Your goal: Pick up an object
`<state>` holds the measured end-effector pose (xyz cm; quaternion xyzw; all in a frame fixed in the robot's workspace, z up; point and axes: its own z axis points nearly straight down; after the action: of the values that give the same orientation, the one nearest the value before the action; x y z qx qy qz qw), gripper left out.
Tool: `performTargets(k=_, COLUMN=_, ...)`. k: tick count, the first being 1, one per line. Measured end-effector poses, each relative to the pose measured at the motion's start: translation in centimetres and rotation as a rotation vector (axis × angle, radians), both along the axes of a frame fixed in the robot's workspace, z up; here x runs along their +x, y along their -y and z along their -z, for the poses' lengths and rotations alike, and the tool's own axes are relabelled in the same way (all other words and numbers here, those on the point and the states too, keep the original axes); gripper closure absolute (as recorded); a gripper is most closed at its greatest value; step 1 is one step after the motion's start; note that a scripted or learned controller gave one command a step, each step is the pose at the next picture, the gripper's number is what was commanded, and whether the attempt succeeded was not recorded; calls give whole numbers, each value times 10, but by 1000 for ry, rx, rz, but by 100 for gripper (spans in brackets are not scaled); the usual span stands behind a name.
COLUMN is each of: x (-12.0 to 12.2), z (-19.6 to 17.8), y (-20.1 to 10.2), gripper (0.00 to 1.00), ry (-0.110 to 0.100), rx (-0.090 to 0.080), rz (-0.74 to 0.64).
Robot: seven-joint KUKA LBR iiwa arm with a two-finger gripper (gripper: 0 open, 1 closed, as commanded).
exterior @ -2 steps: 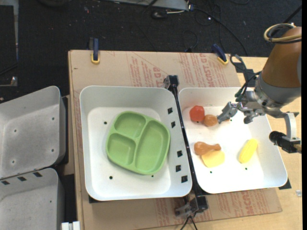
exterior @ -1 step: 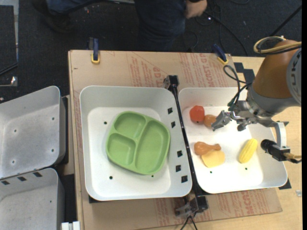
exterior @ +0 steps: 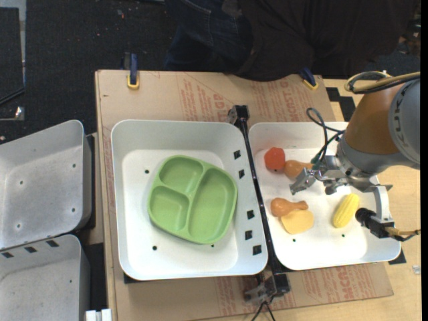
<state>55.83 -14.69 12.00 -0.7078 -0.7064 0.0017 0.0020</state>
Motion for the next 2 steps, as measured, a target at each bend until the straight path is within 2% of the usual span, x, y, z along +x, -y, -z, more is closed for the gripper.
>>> performTargets(k=1, x=-1, z=30, y=-1, gripper=0, ry=2, rx=0, rz=-1)
performTargets(k=2, x=0, z=18, y=0, gripper=100, ry=5, rx=-1, rz=0)
